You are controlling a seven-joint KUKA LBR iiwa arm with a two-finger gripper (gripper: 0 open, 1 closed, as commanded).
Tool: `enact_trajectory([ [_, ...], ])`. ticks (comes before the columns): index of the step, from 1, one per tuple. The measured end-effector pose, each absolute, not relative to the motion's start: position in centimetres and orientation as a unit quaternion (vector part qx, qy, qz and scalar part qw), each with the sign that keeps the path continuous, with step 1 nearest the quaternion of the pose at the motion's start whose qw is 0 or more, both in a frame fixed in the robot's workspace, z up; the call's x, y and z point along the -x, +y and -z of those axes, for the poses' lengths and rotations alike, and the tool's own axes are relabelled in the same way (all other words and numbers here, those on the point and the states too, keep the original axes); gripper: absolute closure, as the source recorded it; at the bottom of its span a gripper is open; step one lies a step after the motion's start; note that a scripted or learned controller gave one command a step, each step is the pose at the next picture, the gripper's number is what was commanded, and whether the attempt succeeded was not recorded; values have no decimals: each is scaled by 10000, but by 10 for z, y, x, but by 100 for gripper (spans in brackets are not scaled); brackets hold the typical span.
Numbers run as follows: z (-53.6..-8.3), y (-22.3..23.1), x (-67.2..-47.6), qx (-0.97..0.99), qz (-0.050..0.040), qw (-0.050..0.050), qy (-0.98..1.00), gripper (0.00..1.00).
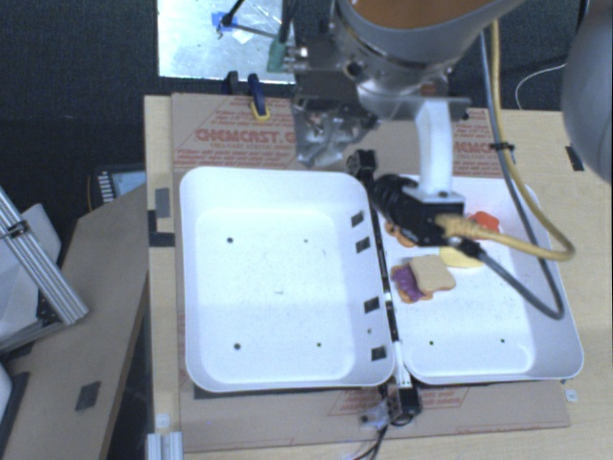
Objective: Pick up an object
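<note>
Of the 2 white bins, the left bin [278,295] has the gripper [321,149] hanging above its far rim at about 1 o'clock, and whether the claw is released or clenched cannot be told from this slant. In the right bin [498,353] lie 3 things that could be picked: a tan slice on a purple layer [428,278] at 9 o'clock near the dividing wall, a pale yellow piece [466,257] just beside it at its 2 o'clock, and an orange-red piece [486,222] at the bin's 12 o'clock. All 3 lie well apart from the gripper.
</note>
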State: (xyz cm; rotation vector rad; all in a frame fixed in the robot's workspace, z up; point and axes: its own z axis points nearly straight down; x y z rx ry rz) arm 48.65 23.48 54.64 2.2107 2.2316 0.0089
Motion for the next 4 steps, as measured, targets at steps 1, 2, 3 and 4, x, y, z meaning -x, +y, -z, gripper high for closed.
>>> enact_trajectory([
  [1,-546,235,-486,-7034,-24,0,7108,0],
  [2,-558,235,-486,-7020,-41,1,7121,100],
  [3,-569,236,-487,-7005,-51,0,7136,100],
  [4,-568,236,-487,-7001,-46,-1,7140,0],
])
